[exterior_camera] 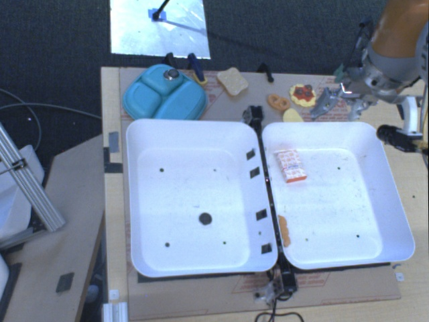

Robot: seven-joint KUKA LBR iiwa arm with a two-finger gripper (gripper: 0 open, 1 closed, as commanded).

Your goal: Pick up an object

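An orange-and-white packet (291,165) lies flat in the right bin (375,180), near its far left corner. A small orange piece (283,230) rests against that bin's left wall, closer to the front. In the left bin (154,146) there is one small dark round object (205,218) on the floor. My gripper (327,103) hangs above the bench just behind the right bin's far rim, to the right of and behind the packet, with nothing seen in it.
Behind the bins lie a blue divided tray (164,94), a toast slice (232,81), an orange pretzel shape (278,101), a small pizza toy (303,94) and a yellow piece (292,116). A shiny sheet (159,19) lies further back. Black clips (258,173) line the seam between the bins.
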